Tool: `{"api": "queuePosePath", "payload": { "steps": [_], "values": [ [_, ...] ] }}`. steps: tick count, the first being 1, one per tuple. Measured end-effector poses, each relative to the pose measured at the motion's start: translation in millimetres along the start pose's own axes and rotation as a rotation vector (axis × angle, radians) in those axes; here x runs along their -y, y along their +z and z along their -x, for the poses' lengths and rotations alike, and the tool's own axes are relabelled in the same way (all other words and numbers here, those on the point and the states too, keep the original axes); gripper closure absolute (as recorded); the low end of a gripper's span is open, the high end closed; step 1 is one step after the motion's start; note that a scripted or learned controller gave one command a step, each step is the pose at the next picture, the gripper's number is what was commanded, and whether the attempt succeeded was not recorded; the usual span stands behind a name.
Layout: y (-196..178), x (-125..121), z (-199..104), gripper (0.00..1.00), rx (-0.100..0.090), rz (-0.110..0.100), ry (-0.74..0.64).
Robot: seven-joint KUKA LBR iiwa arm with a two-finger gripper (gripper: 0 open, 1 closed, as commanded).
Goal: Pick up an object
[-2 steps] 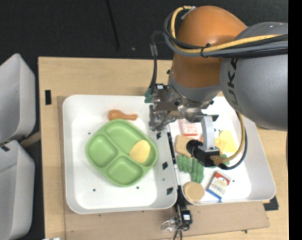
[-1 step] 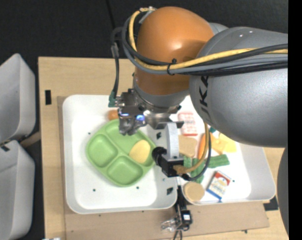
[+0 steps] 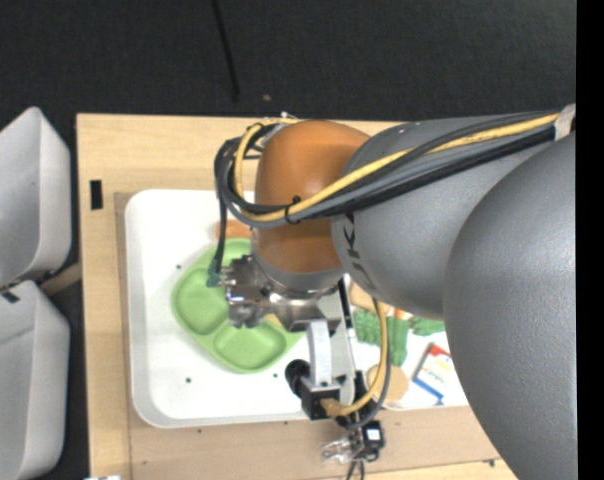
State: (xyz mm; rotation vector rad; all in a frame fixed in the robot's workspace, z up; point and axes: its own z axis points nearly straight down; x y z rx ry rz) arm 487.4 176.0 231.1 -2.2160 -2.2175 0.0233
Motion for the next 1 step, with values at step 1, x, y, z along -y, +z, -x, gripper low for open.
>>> {"api": "queuePosePath", "payload": {
  "steps": [1],
  "values": [
    [109.7, -1.7, -47.9, 1.0, -0.004, 0.003, -0.004]
  ]
}}
